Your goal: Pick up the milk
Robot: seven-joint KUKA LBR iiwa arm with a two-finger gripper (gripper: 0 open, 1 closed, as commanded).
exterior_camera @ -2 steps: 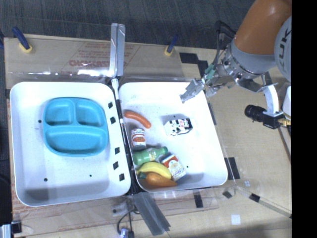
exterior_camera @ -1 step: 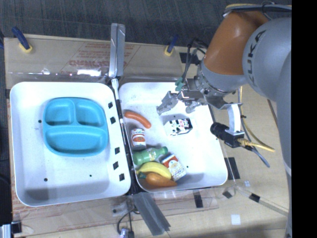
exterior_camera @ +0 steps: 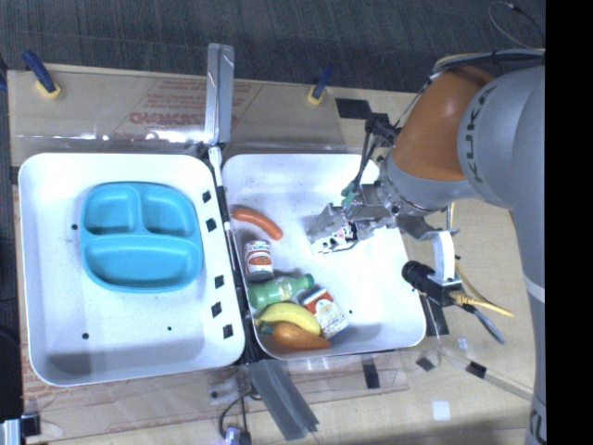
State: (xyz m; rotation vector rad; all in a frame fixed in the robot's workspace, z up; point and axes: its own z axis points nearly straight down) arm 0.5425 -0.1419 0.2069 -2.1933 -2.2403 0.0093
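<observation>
The milk point(exterior_camera: 338, 236) is a small white carton with black markings in the middle of the right bin point(exterior_camera: 389, 327). My gripper point(exterior_camera: 332, 226) reaches in from the right, tilted down and to the left. Its grey fingers point(exterior_camera: 323, 218) are closed around the carton's upper part. The carton looks slightly raised, with a faint shadow on the bin floor beneath it. The grey arm with its orange band point(exterior_camera: 435, 137) hangs over the bin's right rim.
Along the right bin's left side lie a sausage point(exterior_camera: 257, 221), a can point(exterior_camera: 259, 259), a green bottle point(exterior_camera: 279, 290), a banana point(exterior_camera: 289, 316), an orange fruit point(exterior_camera: 295, 337) and a red-white pack point(exterior_camera: 329, 311). A blue divided plate point(exterior_camera: 141, 235) sits in the left bin point(exterior_camera: 46, 341).
</observation>
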